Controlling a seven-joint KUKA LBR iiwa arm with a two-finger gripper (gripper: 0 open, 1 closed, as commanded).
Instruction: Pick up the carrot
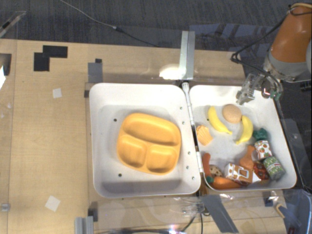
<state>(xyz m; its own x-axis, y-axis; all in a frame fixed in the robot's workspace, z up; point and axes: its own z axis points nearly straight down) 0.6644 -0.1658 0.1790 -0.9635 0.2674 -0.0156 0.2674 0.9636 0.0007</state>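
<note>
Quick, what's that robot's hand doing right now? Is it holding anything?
Hand: it hangs over the top edge of the right bin, well away from the carrot. Whether it is open or closed cannot be told.

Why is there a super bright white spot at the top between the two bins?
In the camera view, that is glare from a light bouncing off the bench beside the metal post. The white bins also look washed out, while the carrot and the yellow tray stay sharp.
</note>
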